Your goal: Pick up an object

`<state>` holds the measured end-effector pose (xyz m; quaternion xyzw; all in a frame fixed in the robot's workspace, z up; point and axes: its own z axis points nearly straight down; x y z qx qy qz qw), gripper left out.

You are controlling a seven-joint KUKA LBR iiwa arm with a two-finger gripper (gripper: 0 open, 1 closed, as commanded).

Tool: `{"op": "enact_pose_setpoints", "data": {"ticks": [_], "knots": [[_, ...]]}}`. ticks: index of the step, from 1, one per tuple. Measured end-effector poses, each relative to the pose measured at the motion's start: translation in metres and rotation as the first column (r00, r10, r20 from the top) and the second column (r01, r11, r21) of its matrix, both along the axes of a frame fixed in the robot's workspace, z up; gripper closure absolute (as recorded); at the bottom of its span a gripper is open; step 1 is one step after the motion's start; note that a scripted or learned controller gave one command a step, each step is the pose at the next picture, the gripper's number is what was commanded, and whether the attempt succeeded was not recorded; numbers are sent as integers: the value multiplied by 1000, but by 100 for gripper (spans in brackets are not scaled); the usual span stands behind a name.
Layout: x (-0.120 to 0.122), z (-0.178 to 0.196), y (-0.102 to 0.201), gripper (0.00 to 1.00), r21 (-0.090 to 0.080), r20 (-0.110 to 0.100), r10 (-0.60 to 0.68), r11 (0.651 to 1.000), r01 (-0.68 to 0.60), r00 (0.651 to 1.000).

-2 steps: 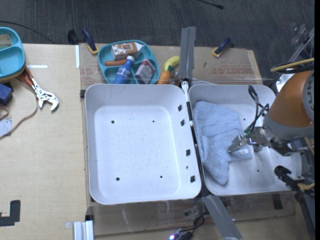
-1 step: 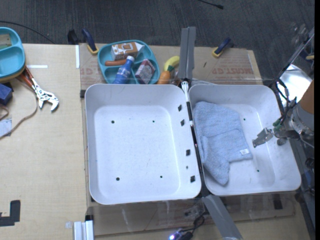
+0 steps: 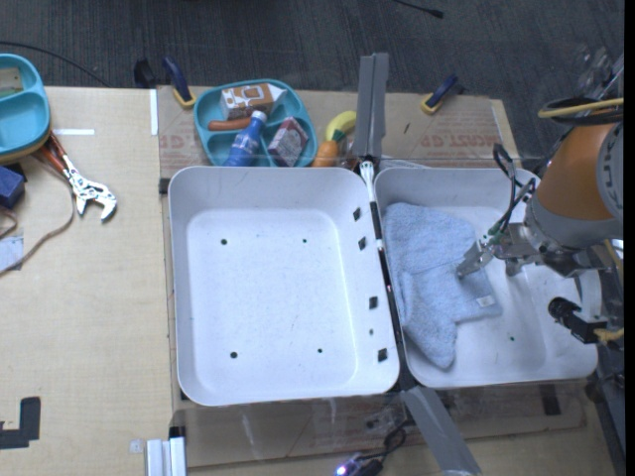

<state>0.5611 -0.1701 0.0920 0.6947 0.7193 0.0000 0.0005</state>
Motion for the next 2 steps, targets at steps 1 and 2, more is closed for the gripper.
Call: {"op": "enact_pose_setpoints", "data": {"ticks": [1,2], "knots": [[-32,0,24,0,0,-1,90,996,-90,996],[-6,26,-26,0,-1,-1,-62,998,62,998]]}}
